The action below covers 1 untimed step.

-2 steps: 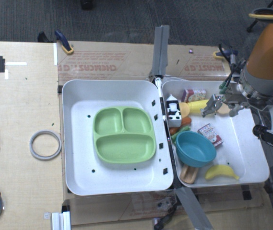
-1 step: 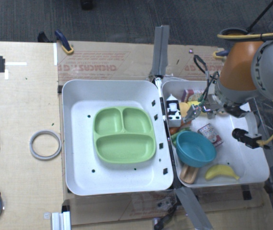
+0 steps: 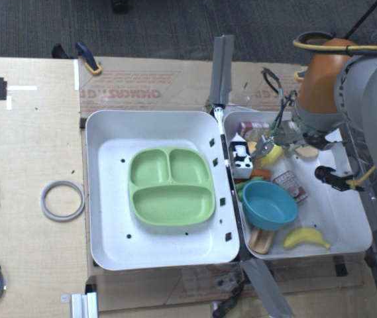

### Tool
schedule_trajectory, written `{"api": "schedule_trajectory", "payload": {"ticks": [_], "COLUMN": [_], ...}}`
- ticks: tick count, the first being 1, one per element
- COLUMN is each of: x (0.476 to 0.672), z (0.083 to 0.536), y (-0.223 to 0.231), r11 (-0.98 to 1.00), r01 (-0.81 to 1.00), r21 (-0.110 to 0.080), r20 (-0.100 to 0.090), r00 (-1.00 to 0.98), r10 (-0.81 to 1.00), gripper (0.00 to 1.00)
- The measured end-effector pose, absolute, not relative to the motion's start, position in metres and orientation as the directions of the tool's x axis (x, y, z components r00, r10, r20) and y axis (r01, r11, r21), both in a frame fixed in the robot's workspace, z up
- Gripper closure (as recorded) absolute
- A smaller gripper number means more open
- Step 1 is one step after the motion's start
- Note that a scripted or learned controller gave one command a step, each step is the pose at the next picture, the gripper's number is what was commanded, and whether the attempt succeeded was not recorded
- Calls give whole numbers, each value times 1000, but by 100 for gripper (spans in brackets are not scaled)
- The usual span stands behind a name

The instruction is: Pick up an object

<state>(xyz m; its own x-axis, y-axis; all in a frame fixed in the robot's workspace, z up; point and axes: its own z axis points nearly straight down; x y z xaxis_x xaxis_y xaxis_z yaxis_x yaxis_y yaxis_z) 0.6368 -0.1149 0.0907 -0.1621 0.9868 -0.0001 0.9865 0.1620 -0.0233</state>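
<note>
Lying nearest the bottom edge of the right bin [image 3: 347, 244], a yellow banana [image 3: 306, 238] rests at lower right of the frame, with a tan wooden piece [image 3: 261, 241] just to its left. Above them sits a blue bowl [image 3: 268, 204], upright, close to the bin's left wall. A small packet with red print [image 3: 289, 183] lies just beside the bowl's upper right rim. Higher up, a black-and-white cow-patterned toy [image 3: 242, 160] stands near the divider between the bins, with an orange item [image 3: 260, 174] just right of it.

The left bin [image 3: 108, 197] holds a green divided plate [image 3: 171, 186] at mid-frame. On the tabletop [image 3: 29, 144] at far left lies a grey ring [image 3: 62, 200].

Toward the upper right, the arm [image 3: 347, 78] reaches down into the right bin, and the pincer [image 3: 268, 150] sits among clutter by a yellow object [image 3: 272, 154]; how the pincer stands I cannot tell.
</note>
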Motion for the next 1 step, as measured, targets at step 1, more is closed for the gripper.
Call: {"api": "schedule_trajectory", "payload": {"ticks": [1], "x": [639], "z": [99], "y": [-114], "r11": [163], "r01": [986], "r21": [-12], "r20": [-2], "r00": [-163], "r10": [987], "gripper": [100]}}
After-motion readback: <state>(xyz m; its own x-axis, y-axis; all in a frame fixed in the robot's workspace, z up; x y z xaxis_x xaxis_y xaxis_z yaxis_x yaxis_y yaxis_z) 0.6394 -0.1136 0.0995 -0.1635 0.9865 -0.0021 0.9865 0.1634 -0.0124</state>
